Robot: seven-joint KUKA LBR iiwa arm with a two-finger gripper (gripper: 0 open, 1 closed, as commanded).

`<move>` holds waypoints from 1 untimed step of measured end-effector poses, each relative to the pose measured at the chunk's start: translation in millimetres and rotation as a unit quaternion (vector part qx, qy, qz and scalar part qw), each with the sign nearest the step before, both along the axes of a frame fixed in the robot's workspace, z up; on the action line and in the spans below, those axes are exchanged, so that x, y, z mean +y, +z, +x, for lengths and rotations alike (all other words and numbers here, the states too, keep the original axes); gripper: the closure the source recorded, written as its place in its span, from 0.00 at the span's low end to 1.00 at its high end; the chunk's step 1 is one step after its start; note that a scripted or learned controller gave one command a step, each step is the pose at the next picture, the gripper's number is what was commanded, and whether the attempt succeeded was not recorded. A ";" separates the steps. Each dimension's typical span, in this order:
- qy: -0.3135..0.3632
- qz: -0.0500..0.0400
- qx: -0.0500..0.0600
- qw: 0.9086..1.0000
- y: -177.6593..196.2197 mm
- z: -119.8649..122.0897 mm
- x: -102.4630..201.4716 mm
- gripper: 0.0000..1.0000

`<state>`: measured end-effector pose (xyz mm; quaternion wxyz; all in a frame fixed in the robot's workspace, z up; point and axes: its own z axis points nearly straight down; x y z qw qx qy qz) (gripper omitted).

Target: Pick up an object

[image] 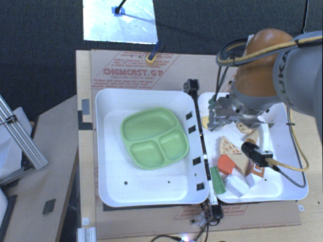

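My gripper (217, 121) hangs low over the back left part of the right bin (288, 185), just beside the divider between the bins. A yellowish piece (205, 121) lies right by its tip. Nearer the front lie a tan triangular wedge (229, 146), an orange block (225, 164), a green stick (217, 179) and a white block (236, 186). A brown-and-white piece (255, 170) sits at the right of them. Nothing shows held at the gripper.
The left bin (111, 185) holds a light green divided plate (154, 137). A black cable with a yellow lead (267, 160) crosses the right bin. The arm's orange band and grey body (267, 64) loom over the right bin's back.
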<state>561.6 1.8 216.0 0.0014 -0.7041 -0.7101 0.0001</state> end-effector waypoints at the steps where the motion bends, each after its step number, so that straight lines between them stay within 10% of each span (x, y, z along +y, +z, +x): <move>1: 0.000 0.000 -0.001 1.000 14.9 -29.9 32.5 1.00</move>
